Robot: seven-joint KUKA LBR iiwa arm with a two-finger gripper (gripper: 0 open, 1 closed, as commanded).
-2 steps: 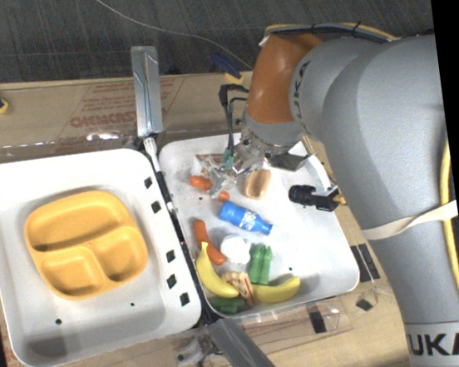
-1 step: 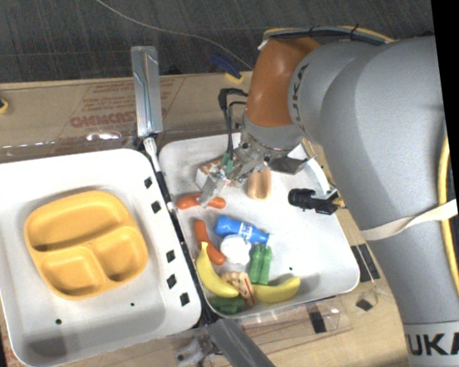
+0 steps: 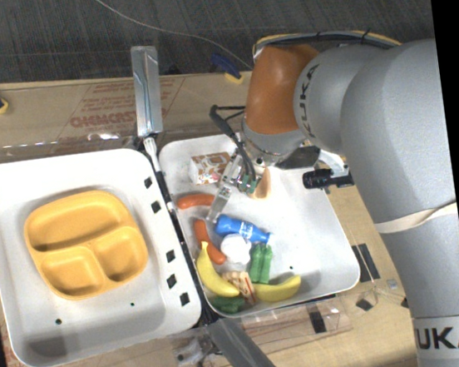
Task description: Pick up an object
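The right bin [image 3: 320,234] holds a heap of small items along its left side. Among them are a red sausage [image 3: 193,200], a blue bottle [image 3: 241,230], a white round lid [image 3: 234,250], a green bottle [image 3: 261,263] and two yellow bananas [image 3: 212,278] [image 3: 279,288]. A printed snack packet [image 3: 208,169] lies at the bin's far left corner. My gripper [image 3: 224,196] reaches down and to the left over this heap. Its tip is just above the blue bottle and right of the sausage. A pale orange piece [image 3: 264,182] lies beside the wrist.
The left bin [image 3: 31,330] holds a yellow divided tray [image 3: 86,239]. A metal divider bar [image 3: 147,89] runs between the bins at the back. The grey arm [image 3: 390,132] covers the bench's right side. Bare bin floor lies right of the heap.
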